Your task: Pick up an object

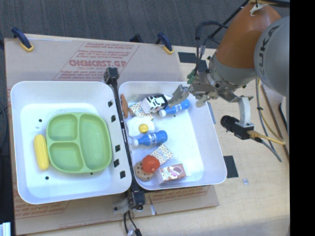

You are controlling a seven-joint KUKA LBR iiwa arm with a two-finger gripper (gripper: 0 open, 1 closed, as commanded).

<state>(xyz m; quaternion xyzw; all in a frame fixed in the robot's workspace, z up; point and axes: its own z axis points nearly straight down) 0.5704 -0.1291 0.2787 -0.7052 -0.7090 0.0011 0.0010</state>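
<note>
My gripper (189,97) hangs over the back right corner of the right bin (209,146), fingers spread apart with nothing between them. Just below and left of it lies a small blue bottle (176,108) with a white cap, next to a black-and-white carton (154,103). Further forward in the same bin are a fried-egg toy (140,128), a second blue bottle (152,138), a patterned packet (163,154), a red fruit (151,163), a cookie (140,172) and a pink box (172,173).
The left bin (22,97) holds a green divided plate (78,142) and a yellow corn cob (41,152). A black divider clip (111,74) sits between the bins. A brown stick (124,106) leans on the right bin's left wall. Cables (266,136) trail at right.
</note>
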